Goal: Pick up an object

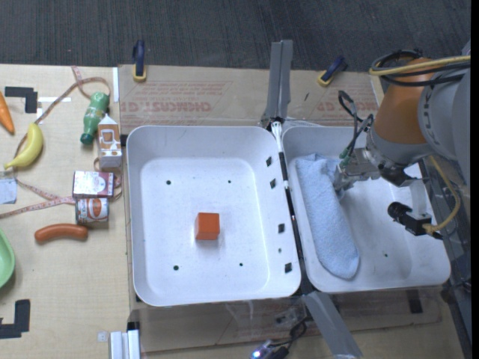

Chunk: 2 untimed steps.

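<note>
On the far left, loose items lie on the pale wooden bench [60,290]: a curved yellow banana [25,146], a green plastic bottle [94,115] lying on its side, a small carton [109,145] standing near it, a printed box [93,183], a can [93,210] just below the box, and a smooth reddish sausage [61,233].

Next comes the left bin [138,200], a shallow white tray with rounded corners and small dark holes dotting its floor. A single orange block [208,226], cube-shaped with flat matte faces, sits a little below the middle of that floor, well apart from every wall.

The right bin [419,275] is the same moulded white tray, joined to the first along a hinged middle edge. A soft, pale blue cloth [328,219] lies crumpled lengthwise down its left side, its nap fuzzy and its lower end rounded.

The gripper [346,179] hangs at the cloth's upper right edge, low against the fabric. Whether it is spread, closed or pinching the cloth cannot be told from this angle. Above it rise the grey arm and its glossy orange band [400,114].
</note>
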Each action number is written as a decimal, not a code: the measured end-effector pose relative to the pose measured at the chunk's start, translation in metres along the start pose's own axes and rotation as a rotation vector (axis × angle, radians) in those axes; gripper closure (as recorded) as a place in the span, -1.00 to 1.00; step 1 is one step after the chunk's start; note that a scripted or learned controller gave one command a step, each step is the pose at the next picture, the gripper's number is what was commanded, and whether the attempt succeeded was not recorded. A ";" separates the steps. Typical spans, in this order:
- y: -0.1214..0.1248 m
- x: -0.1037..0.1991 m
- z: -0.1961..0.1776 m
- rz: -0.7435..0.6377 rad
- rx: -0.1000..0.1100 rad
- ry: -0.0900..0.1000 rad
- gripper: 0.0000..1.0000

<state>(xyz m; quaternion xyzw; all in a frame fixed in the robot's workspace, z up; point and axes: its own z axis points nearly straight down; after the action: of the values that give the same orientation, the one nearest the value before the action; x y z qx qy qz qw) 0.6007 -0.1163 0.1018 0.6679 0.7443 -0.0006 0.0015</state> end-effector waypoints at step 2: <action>0.012 -0.060 -0.018 0.032 0.000 0.001 -1.00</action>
<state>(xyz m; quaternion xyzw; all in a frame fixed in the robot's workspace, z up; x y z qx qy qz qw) 0.6195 -0.1743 0.1198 0.6796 0.7336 -0.0004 0.0013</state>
